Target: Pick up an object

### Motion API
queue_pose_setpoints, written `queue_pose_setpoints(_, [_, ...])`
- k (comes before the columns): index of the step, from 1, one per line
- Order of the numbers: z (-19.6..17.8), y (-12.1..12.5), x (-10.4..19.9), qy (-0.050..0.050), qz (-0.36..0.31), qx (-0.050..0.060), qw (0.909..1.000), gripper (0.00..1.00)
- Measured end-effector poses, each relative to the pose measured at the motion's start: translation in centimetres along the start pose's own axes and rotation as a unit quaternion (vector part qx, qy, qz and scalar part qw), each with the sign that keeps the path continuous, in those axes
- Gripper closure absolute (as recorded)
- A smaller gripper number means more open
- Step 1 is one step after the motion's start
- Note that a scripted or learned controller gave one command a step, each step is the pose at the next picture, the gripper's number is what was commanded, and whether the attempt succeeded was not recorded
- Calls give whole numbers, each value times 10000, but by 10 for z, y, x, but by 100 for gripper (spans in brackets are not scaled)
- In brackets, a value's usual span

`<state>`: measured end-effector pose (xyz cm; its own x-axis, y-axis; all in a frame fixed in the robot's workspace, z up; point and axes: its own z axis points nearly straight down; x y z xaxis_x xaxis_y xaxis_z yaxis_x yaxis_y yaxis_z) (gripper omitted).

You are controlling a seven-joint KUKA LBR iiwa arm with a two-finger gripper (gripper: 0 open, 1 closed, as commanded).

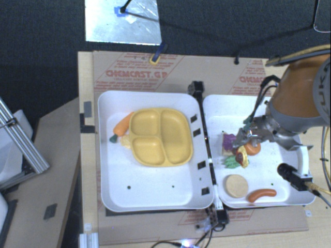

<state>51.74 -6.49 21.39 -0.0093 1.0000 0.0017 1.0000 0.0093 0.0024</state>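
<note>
Camera view: the jaws (pixel 243 141) of the grey arm hung low in the right bin (pixel 289 185), over a cluster of small toy foods near its left wall: a purple piece (pixel 228 141), a green piece (pixel 232 162), an orange-red piece (pixel 253 149). Whether the jaws were wide or narrow could not be told. A tan disc (pixel 236 185) and sausage (pixel 261 194) lay along the near edge. In the left bin (pixel 116 190) sat a yellow divided plate (pixel 156 137), a carrot (pixel 122 125) touching its left rim.

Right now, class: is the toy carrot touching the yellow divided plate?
Touching. In the camera view the carrot lies against the yellow plate's upper-left rim, with no white bin floor between them.
</note>
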Motion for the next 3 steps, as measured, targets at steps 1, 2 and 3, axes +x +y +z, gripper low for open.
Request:
queue_pose_setpoints(1, [2, 2, 50, 3, -4, 4, 10000, 100])
queue_pose_setpoints(2, [-13, 17, 102, 1, -5, -2, 10000, 100])
queue_pose_setpoints(3, [-17, 22, 160, 7, -6, 2, 10000, 100])
